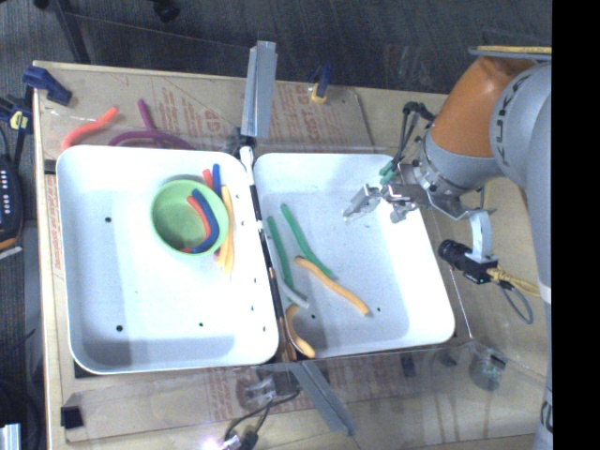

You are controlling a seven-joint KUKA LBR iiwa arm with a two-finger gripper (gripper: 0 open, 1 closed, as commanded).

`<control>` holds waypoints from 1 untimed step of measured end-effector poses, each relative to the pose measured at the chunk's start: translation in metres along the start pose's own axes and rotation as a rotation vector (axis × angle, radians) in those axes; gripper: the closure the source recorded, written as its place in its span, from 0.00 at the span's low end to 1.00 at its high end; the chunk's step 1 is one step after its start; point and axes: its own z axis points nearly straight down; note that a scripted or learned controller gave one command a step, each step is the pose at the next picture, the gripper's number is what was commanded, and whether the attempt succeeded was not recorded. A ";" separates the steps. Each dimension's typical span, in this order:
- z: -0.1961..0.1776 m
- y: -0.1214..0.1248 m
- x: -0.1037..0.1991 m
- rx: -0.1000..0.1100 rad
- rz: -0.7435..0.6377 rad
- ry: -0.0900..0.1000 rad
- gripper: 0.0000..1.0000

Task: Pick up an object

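My gripper hangs over the upper right part of the right bin, its two metal fingers spread apart with nothing between them. Below and to its left in that bin lie a long orange flexible stick, a green stick and a second green stick near the left wall. In the left bin a green bowl holds red, blue and orange sticks.
A metal divider bar stands between the bins at the back. Red and purple sticks lie on the bench behind the left bin. A black cable connector hangs off the arm at the right bin's edge.
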 end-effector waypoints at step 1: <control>0.109 -0.039 0.046 -0.001 -0.371 -0.001 0.00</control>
